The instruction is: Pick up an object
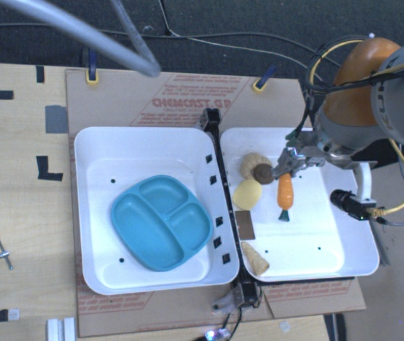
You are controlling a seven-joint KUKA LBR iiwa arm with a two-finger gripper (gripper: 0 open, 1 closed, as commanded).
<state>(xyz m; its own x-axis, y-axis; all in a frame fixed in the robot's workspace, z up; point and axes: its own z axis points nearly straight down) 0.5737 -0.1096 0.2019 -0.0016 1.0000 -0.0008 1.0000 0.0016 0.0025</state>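
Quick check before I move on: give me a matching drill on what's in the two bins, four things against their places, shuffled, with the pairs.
Things:
1. blue divided plate
2. carrot
3. yellow ball
4. brown block

Places:
A. right bin, just below the gripper
B. right bin, by the divider, directly under the yellow ball
C. middle of the left bin
D. right bin, left of the carrot, below the round brown brush

Pairs: 1-C, 2-A, 3-D, 4-B

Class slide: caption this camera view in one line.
Gripper above the carrot in the right bin; blue tray in the left bin.
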